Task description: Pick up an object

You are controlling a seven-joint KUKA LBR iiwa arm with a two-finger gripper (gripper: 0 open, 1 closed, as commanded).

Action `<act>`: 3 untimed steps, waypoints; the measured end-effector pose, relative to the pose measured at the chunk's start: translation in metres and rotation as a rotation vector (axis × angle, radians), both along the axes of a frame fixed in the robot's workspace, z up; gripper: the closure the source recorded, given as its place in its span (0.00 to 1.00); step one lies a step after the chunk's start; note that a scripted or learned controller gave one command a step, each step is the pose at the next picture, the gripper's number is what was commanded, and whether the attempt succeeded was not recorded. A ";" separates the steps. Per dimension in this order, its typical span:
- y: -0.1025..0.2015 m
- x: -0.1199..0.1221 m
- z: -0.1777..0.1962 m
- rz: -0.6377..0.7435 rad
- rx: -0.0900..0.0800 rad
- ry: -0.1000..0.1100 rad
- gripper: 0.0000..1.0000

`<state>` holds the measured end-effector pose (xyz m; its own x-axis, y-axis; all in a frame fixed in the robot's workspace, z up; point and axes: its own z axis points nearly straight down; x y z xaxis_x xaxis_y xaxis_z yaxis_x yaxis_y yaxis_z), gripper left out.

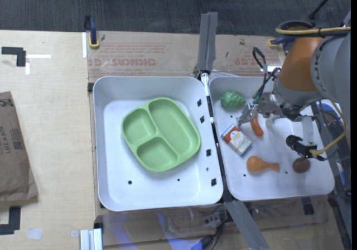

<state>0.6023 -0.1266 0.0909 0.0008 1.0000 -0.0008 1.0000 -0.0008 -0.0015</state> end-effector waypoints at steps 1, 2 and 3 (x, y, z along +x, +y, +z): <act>-0.001 -0.001 0.006 -0.004 0.000 0.005 1.00; 0.051 0.049 0.099 -0.012 -0.001 0.002 1.00; 0.044 0.057 0.099 0.135 -0.001 0.001 1.00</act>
